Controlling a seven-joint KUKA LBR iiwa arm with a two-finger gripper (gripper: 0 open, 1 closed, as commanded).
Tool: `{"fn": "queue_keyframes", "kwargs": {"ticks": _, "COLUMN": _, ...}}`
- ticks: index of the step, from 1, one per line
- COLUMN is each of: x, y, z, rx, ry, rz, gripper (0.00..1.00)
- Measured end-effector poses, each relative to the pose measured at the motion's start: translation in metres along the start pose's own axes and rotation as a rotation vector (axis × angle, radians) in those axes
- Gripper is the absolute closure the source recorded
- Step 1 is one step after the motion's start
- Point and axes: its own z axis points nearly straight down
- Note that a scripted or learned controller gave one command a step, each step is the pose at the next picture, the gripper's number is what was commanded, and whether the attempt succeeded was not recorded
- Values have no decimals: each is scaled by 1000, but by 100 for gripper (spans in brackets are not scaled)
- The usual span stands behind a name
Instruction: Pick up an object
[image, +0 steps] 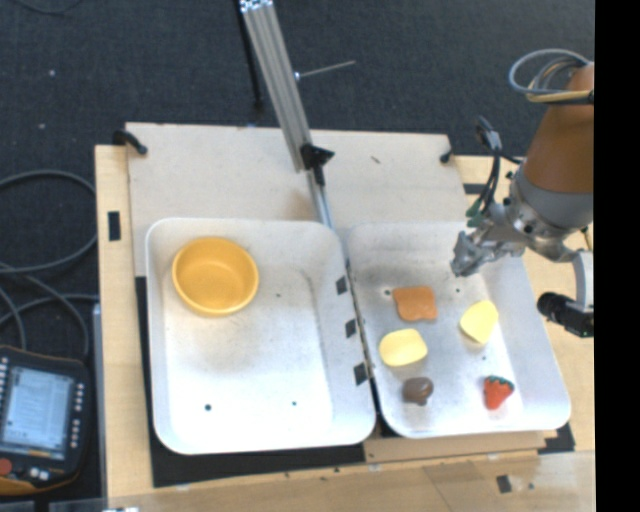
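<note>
Near edge first: the right shallow white bin (545, 400) carries all the small items. Closest to its front rim, a small red strawberry-shaped toy (498, 392) sits near the front-right corner, w/ a dark brown rounded lump (418, 389) to its left, apart from it. Next row back: a pale yellow rounded block (403, 348) close to the bin's left wall, and a second yellow wedge-like piece (479, 322) toward the right side. Just behind the block lies a flat orange-brown square piece (415, 303), close to it; can't tell if they touch. Bare floor between the pieces; the bin's back part is open.

The left shallow white bin (250, 420), approx. touching the right one along the shared middle edge, has a round yellow plastic bowl (215, 275) upright in its back-left part, near the left rim; front and right of that bin are free floor.

Further back, the two-finger gripper (465, 260) on the grey arm w/ orange band (560, 150) hangs over the right bin's back-right area, behind the yellow wedge and the square piece, apart from both. Nothing seen in it; whether its tips are spread or closed can't be told.
</note>
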Motion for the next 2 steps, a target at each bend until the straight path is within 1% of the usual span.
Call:
{"fn": "queue_keyframes", "kwargs": {"ticks": 1, "x": 58, "y": 14, "z": 10, "rx": 7, "ry": 2, "rz": -3, "gripper": 100}}
{"fn": "queue_keyframes", "kwargs": {"ticks": 2, "x": 111, "y": 26, "z": 2, "rx": 6, "ry": 3, "rz": -5, "gripper": 100}}
